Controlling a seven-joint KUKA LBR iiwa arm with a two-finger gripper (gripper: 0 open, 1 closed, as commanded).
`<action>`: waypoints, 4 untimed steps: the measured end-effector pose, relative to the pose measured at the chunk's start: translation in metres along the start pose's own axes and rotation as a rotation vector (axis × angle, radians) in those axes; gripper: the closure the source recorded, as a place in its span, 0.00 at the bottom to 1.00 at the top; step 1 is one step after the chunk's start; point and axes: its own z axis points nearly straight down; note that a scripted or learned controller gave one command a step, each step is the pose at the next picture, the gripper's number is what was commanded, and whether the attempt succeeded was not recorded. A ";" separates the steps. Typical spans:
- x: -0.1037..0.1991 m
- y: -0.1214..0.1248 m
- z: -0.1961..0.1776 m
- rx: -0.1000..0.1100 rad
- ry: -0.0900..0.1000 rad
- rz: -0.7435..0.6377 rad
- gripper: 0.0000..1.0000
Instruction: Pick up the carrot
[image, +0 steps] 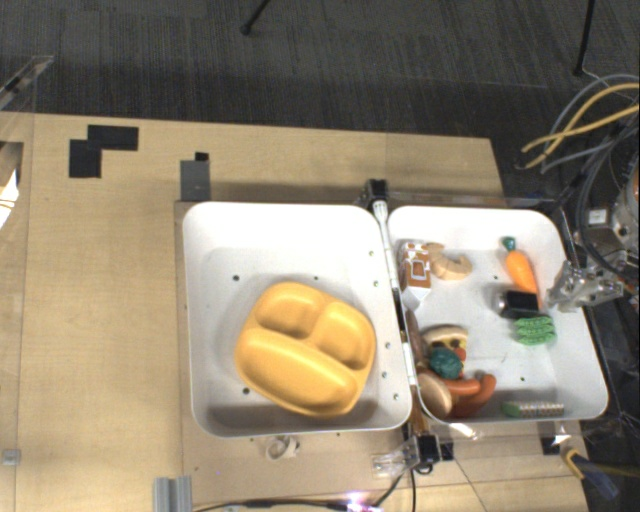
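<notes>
At the near edge of the worktop (100, 330) two white bins sit side by side. In the left bin (215, 290) a big yellow bell-pepper toy (305, 345) fills the middle. In the right bin (570, 350), at about 7 o'clock, a heap of play food (455, 375) is bunched in the near corner, and a small green strip (530, 407) lies at 5 o'clock. Farther in, a leafy green piece (534, 330) lies just below a small black block (519, 301). The carrot (520, 268) lies at about 2 o'clock in this bin, touching the black block. The gripper (580, 288) hangs at the bin's 3 o'clock rim, just beside the carrot; whether the jaws are open I cannot tell, the metal being a blur.
</notes>
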 end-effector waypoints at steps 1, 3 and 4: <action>0.000 0.001 0.004 -0.008 -0.001 -0.001 0.00; -0.014 -0.028 0.145 -0.005 -0.003 -0.239 0.00; -0.014 -0.035 0.127 0.020 0.000 -0.237 1.00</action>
